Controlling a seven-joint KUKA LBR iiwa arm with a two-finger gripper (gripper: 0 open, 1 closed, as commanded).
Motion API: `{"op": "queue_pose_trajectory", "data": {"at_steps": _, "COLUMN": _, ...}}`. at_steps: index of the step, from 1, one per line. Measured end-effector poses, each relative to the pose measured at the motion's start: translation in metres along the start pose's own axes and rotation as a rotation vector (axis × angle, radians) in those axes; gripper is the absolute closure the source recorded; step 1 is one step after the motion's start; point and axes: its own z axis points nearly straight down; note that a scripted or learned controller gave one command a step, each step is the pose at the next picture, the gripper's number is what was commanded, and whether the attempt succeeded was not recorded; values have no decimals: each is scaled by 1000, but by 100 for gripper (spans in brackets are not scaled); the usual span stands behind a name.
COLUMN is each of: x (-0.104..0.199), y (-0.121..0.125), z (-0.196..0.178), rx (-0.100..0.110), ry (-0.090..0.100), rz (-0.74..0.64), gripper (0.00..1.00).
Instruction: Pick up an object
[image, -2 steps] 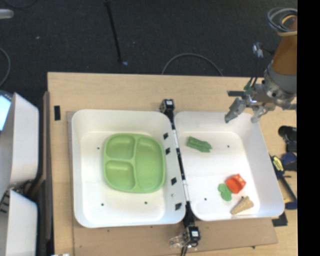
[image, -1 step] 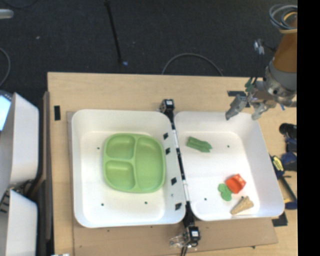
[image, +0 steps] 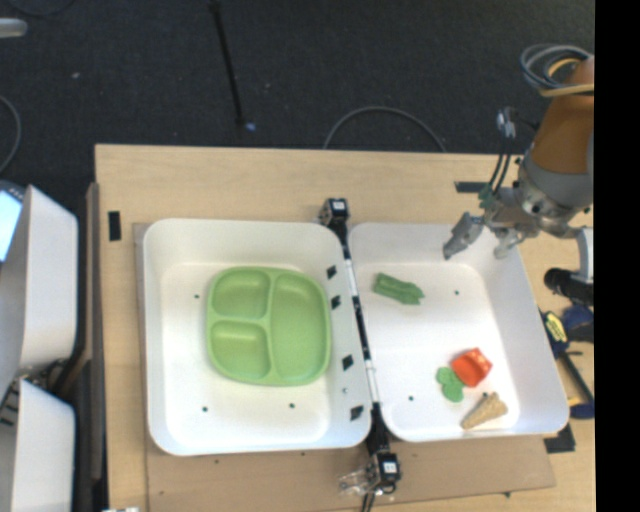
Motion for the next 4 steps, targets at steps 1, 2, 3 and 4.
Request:
{"op": "queue_pose_trajectory", "data": {"at_steps": 1, "x": 0, "y": 10, "z": 50, "rx": -2, "ry": 0, "rz": -4, "gripper": 0}}
{"op": "queue_pose_trajectory", "data": {"at_steps": 2, "x": 4, "y": 16, "z": 110, "rx": -1, "ry": 0, "rz": -5, "gripper": 0}}
{"op": "queue_pose_trajectory", "data": {"at_steps": 3, "x": 3, "y": 17, "z": 94, "rx": -7, "ry": -1, "rz": -6, "gripper": 100}}
{"op": "queue_pose_trajectory", "data": {"at_steps": 4, "x": -1, "y": 21, "z": 49, "rx": -9, "ry": 0, "rz": -5, "gripper": 100}}
